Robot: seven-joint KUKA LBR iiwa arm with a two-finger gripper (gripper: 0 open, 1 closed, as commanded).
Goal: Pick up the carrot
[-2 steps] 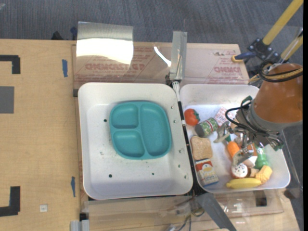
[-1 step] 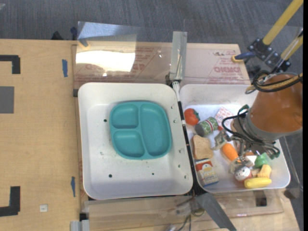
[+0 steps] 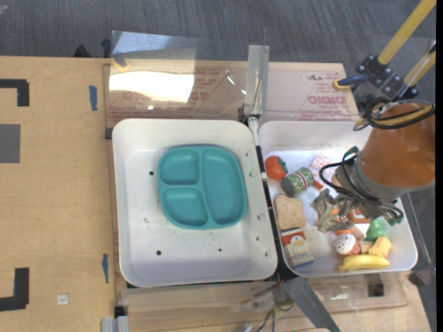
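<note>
The wooden bench [image 3: 55,185] spreads widest, and on it sit the two white bins, touching along their inner rims. The left bin [image 3: 131,144] holds a teal divided plate [image 3: 203,186], lying flat near its middle. My arm [image 3: 398,151] comes in from the right, its orange band hanging over the right side of the right bin [image 3: 325,133]. My gripper [image 3: 331,211] is down low in the middle of that bin, among the toy foods. I cannot tell how far it is open, since its own body and cables cover the tips. A small orange piece that I take for the carrot [image 3: 338,219] shows right at the gripper's lower edge, touching or nearly so. Whether I have hold of it I cannot tell. To the gripper's left lies a slice of bread [image 3: 289,211], and below that a small carton [image 3: 297,247]. A yellow banana [image 3: 361,262] lies along the bin's near rim, with a green pepper [image 3: 378,228] just above it. A green can [image 3: 299,181] lies on its side above the bread, beside a red tomato [image 3: 275,166] near the rim shared with the left bin
</note>
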